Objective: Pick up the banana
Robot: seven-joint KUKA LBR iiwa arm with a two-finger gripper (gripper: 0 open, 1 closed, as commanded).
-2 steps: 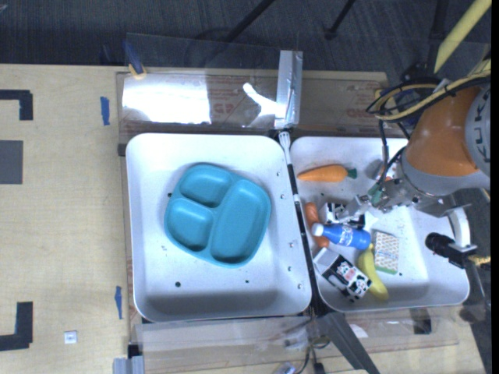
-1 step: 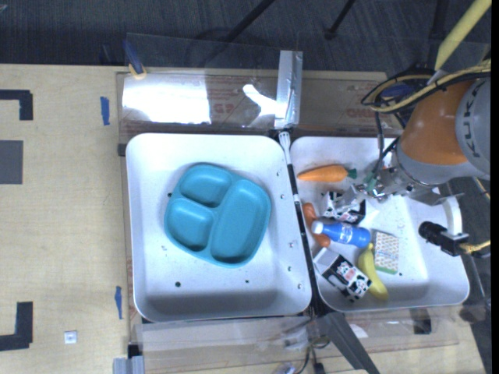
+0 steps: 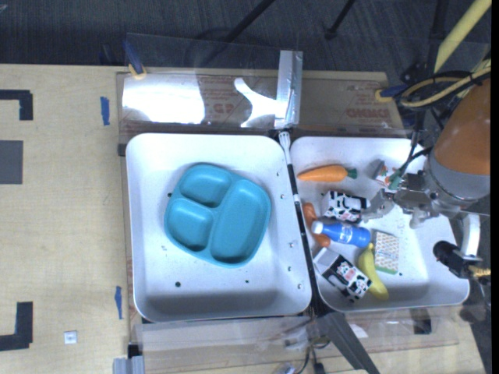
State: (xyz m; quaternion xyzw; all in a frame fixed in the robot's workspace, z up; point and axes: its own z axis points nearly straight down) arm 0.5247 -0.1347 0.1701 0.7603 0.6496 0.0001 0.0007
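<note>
Banana (image 3: 373,277) lies in the right bin (image 3: 448,287), near-centre, long axis running far-left to near-right. Looks light, curved, smooth skin so a bit slippery, firm-ish but bruises under a hard pinch. Best hold is probably across the mid-body, closing over the narrow width; the far end is crowded.

Clutter: black-and-white cow toy (image 3: 347,276) touches the banana's left side and blocks a finger there. Patterned card (image 3: 387,252) sits just right of the far end. Blue-and-white bottle (image 3: 343,234) lies just beyond, a second cow-print piece (image 3: 344,205) and a carrot (image 3: 321,174) farther off. The near-right tip is the freest part.

Left bin (image 3: 148,209) holds a blue divided plate (image 3: 218,213), well apart, no obstacle.

Gripper (image 3: 399,195) hangs over the far-right part of the right bin, away from the banana; cannot tell its claw state, nothing visibly held.
</note>
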